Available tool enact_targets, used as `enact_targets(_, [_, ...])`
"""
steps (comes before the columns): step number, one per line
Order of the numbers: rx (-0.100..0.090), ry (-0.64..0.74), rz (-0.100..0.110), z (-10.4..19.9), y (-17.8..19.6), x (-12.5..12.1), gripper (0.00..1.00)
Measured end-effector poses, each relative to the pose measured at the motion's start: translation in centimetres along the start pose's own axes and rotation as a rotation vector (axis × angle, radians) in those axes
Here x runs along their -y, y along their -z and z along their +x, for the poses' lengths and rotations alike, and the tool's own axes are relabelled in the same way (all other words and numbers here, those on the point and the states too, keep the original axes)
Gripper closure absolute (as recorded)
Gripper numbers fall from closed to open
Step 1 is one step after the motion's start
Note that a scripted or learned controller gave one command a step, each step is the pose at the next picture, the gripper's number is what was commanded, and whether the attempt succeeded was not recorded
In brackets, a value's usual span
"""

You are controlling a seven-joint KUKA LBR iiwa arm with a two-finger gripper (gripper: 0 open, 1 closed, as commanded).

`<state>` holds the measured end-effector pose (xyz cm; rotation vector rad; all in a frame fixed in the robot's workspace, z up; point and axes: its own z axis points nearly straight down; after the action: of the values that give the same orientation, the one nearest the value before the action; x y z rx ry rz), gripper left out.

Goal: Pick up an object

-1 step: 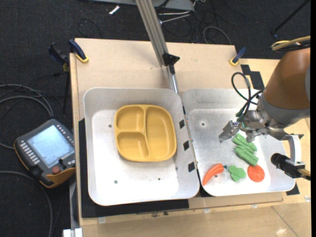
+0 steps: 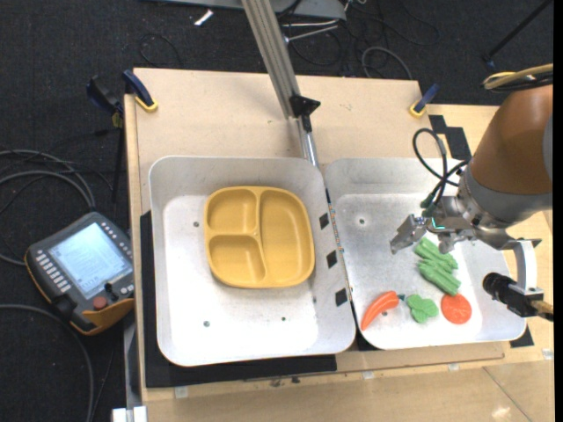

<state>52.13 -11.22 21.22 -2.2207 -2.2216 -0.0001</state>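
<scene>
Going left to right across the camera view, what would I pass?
Handheld control pad → yellow divided plate → toy carrot → green toy broccoli → red toy tomato.

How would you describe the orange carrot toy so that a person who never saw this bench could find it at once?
Look at the right white bin, the one without the yellow divided plate. Along its near edge lies a row of three small toys, and the carrot is the leftmost, close to the seam between the bins. It is long, curved and orange, whereas its neighbours are a green broccoli piece and a round red tomato.
</scene>
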Motion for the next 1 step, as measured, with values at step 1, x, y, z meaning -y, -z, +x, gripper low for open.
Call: enact_targets(1, [-0.001,-0.001,0.005,0.49,-4.95,0.91,0.00])
